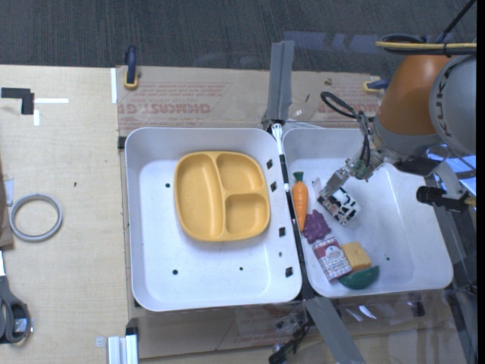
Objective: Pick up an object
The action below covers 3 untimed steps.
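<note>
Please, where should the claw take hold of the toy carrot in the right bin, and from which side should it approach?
Probably the orange body of the carrot, gripped across its narrow width from above. It lies flat, lengthwise along the bin's left wall, green top farthest from the camera, so a sideways approach looks blocked.

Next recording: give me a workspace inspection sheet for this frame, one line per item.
Surface: wooden bench bearing two white bins, left bin and right bin.
Job's things: in the right bin, a carrot, purple piece, red packet, yellow block on a green piece, and a small black-and-white object.
Clutter: yellow divided plate in the left bin; tape ring and scissors on the bench.
Grippers: claw low over the right bin, beside the black-and-white object; hold not discernible.
Cables: black cable looping near the wrist.
Surroundings: dark floor beyond the bench.
</note>
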{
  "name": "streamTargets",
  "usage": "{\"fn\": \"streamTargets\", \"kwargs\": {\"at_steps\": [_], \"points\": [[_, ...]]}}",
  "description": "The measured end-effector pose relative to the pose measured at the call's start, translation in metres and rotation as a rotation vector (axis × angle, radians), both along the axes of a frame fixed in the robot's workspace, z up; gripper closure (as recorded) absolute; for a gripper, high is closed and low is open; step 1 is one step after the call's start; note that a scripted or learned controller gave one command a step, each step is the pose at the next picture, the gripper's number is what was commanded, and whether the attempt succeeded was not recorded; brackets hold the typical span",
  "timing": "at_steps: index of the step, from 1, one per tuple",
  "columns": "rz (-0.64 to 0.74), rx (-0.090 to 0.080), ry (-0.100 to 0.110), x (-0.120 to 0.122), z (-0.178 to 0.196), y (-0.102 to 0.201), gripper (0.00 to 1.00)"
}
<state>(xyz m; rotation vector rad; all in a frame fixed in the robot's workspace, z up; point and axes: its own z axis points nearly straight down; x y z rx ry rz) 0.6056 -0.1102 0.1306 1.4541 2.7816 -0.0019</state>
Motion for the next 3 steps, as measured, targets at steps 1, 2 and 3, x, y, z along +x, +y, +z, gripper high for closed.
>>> {"fn": "streamTargets", "kwargs": {"at_steps": [1,2,3], "points": [[-0.004,0.001,0.003,-0.008,-0.039,-0.004,0.00],[0.048,0.001,-0.001,0.020,0.062,0.022,0.00],[0.244,0.002,0.004,-0.011,-0.029,0.001,0.00]]}}
